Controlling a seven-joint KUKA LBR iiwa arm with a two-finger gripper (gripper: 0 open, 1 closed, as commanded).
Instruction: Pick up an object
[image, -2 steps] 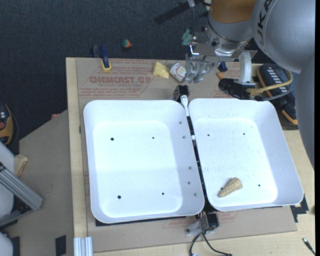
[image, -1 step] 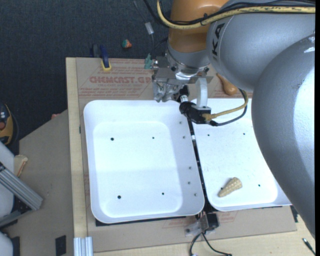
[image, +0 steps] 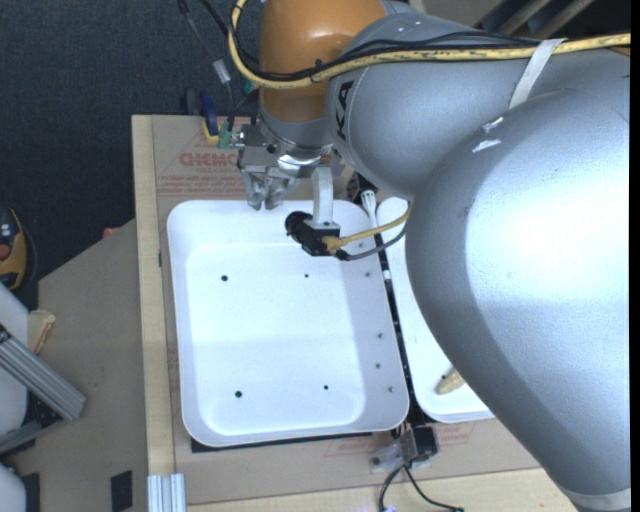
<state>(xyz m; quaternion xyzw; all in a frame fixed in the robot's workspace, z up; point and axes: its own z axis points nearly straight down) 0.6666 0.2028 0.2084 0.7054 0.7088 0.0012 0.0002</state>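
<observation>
Camera view: the only candidate object I see is a small tan sliver (image: 449, 380) lying in the right bin (image: 432, 392), mostly hidden behind the arm (image: 520, 250). I judge it light, stiff, probably thin; best pinched across its narrow width, though it could skid on the smooth plastic. The gripper (image: 262, 192) hovers over the far rim of the left bin (image: 190, 330), well apart from that sliver, pointing down with nothing between its fingers. Open or closed: can't tell. A black cable fitting (image: 312, 234) hangs just beside it.

left bin (image: 280, 340) floor open, arm (image: 500, 200) overhanging right bin (image: 450, 400)
</observation>
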